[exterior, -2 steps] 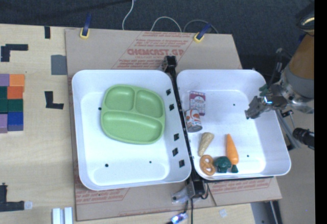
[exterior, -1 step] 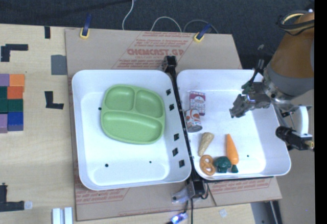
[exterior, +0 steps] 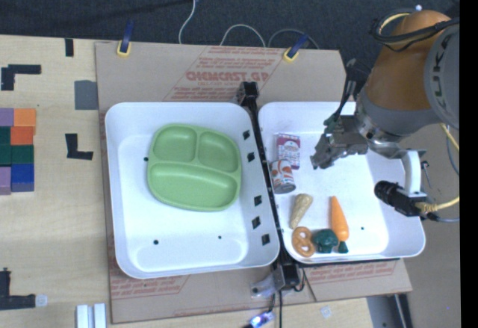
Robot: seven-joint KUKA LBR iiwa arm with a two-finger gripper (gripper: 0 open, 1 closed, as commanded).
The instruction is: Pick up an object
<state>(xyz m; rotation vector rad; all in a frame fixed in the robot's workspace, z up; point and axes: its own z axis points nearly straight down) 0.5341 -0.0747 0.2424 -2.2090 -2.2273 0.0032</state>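
My gripper [exterior: 323,157] hangs over the middle of the right bin [exterior: 388,244], pointing left and down, with nothing seen between its fingers. To its left, against the divider, a red and white can [exterior: 286,163] lies on its side. In front of the gripper rest a tan bread roll [exterior: 300,208], an orange carrot [exterior: 339,217], a pretzel [exterior: 302,241] and a dark green broccoli piece [exterior: 326,240].
The left bin [exterior: 127,240] holds a green divided plate [exterior: 195,167]. A black clamp [exterior: 249,93] sits at the top of the divider between bins. Coloured blocks [exterior: 18,151] lie at the far left of the bench.
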